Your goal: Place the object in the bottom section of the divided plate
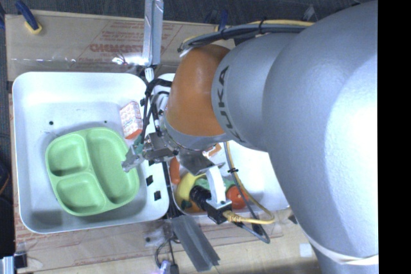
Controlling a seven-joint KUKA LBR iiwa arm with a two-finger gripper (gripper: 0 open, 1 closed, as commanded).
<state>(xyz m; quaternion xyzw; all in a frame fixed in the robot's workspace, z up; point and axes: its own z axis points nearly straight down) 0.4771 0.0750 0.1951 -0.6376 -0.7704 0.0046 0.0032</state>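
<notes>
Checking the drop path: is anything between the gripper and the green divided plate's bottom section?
Nothing visible does. The gripper is at the right rim of the green divided plate; its bottom section holds nothing. The small carton lies beside the plate's upper edge.

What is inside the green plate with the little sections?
The green plate has three sections, and they look bare. The pincer hangs over its right edge and hides a small part of the plate there, so anything under it cannot be seen.
</notes>
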